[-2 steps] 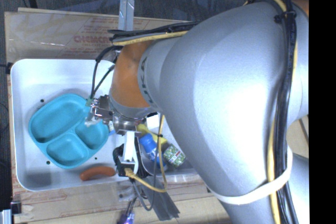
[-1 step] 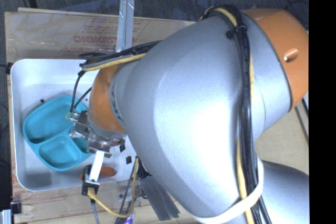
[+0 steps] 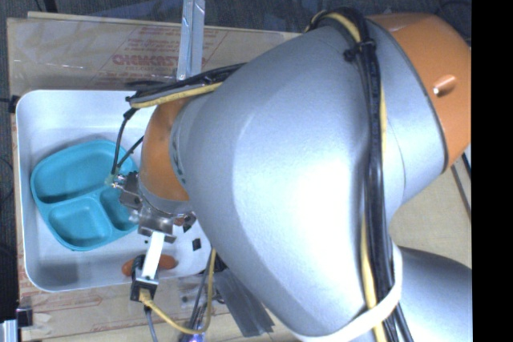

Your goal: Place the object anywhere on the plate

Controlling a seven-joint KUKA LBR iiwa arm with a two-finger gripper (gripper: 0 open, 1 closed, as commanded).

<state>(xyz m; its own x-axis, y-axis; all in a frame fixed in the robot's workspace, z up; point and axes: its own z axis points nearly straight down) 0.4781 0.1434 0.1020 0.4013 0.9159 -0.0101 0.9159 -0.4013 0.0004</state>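
Leftward, a shallow white bin (image 3: pixel 48 112) is sitting on the pale wooden bench (image 3: pixel 80 44), and a blue plate (image 3: pixel 68 180) is lying flat in its left half. A raised ridge is dividing the plate into compartments, and both of the ones in view are showing only bare blue. Its right edge is disappearing under the robot's wrist. Moving right along the bin's near wall, a small orange object (image 3: pixel 128 267) is resting on the white floor. It is lying off the plate, just beyond the plate's lower right corner, and robot hardware in front of it is partly covering it, so its full shape is hard to make out. Above it the gripper (image 3: pixel 158 222) is hanging low over the bin, close to the plate's right edge and the orange object. The wrist is blocking the view from above, so I cannot tell whether the gripper is open, closed or grasping anything. Behind the bin, a thin metal post (image 3: pixel 192 36) is standing upright on the bench. Further right, the arm (image 3: pixel 321 172) is reaching in from the right and bending steeply down toward the bin. Its broad grey elbow is looming close to the camera, and the orange band (image 3: pixel 160 148) is showing just above the wrist.
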